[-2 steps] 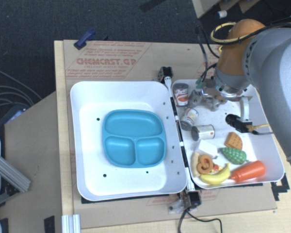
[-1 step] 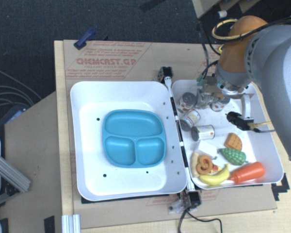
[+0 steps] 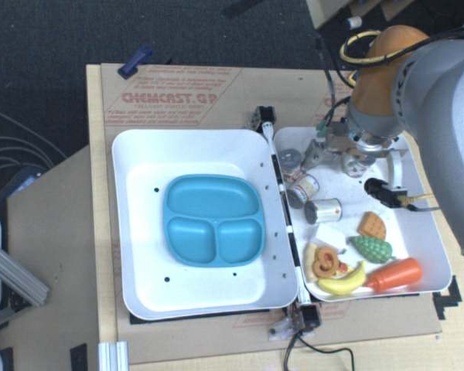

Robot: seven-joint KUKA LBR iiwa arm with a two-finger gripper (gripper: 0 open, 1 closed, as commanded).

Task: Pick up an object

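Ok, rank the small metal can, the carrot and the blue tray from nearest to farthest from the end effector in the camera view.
From the end effector, in the right bin's upper part:
1. Small metal can, just below it in the same bin.
2. Blue tray, across the divider in the left bin.
3. Carrot, in the right bin's lower right corner.
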